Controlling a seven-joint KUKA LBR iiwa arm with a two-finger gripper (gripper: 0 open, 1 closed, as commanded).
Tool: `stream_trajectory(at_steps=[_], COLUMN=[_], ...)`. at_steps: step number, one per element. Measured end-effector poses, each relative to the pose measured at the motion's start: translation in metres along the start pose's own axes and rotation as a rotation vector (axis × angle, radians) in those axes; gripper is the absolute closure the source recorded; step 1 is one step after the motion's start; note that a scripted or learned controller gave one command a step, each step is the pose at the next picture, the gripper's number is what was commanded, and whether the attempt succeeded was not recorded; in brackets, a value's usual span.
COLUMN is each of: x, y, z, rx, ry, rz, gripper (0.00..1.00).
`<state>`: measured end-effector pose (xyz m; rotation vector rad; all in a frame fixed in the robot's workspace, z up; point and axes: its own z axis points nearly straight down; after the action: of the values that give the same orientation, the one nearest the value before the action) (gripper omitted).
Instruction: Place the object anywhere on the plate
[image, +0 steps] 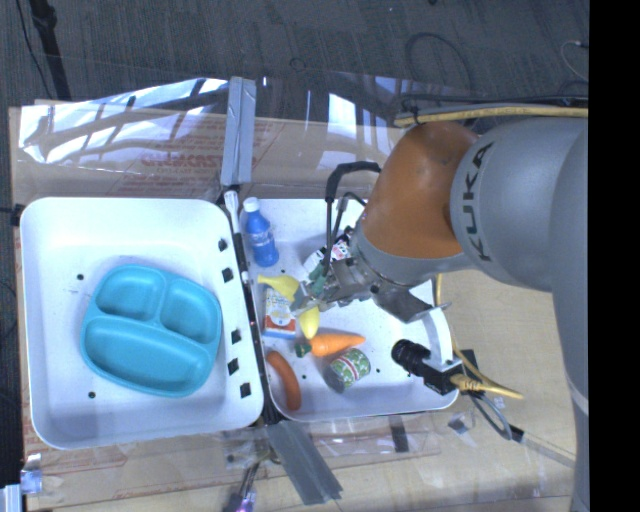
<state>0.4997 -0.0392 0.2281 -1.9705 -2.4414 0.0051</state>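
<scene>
Arm (470, 205), one, looms at right over the right bin (420, 400). One blue three-compartment plate (150, 328) in left bin (50, 250). Right bin, frame centre: one bottle (259, 232), one carrot (336, 343), one can (347, 368), one sausage (283, 379). Gripper (325, 280) low among them; grip state cannot be told.

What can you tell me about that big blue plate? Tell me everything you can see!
The blue plate is light turquoise and looks like smooth plastic. It has rounded corners and three sunken compartments: two smaller ones along its upper side, one long one below. It lies flat and a bit turned inside the left white bin, resting on the bin's floor. Nothing sits on it, and nothing else touches it.
</scene>
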Motion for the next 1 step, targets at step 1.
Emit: stream_trajectory(at_steps=[1], x=[0.0788], y=[0.0333], z=[0.0141], rx=[-0.002], ry=[-0.001], rz=[0.064], gripper=[1.0])
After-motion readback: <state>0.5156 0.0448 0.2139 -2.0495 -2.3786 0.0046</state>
